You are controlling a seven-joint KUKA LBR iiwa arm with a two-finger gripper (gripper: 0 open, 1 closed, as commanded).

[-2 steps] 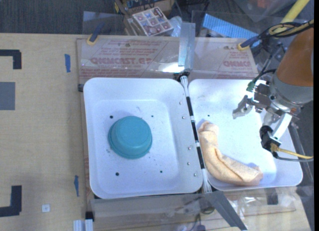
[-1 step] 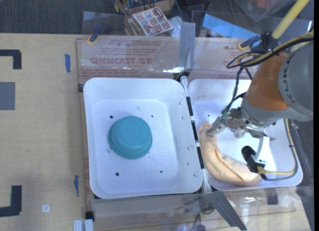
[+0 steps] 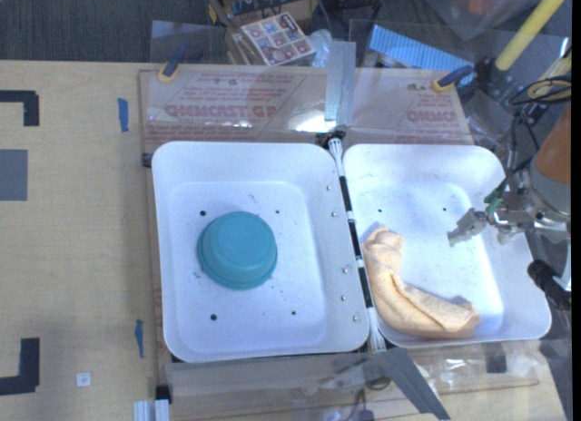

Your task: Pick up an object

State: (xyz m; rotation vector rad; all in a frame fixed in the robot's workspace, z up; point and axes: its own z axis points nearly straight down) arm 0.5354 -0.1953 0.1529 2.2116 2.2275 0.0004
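Observation:
A teal bowl (image 3: 238,249) sits upside down in the middle of the left bin (image 3: 172,174). A crumpled tan cloth (image 3: 408,292) lies along the front left of the right bin (image 3: 427,167), against the wall between the bins. My gripper (image 3: 478,234) hangs over the right side of the right bin, to the right of the cloth and further back, apart from it. Its fingers (image 3: 462,228) are spread open with nothing between them.
The grey arm with its orange band (image 3: 554,151) comes in from the right edge. Behind the bins lie clear plastic sheets (image 3: 227,106), a cardboard box (image 3: 263,6) and cables. Wooden bench top (image 3: 73,229) extends to the left.

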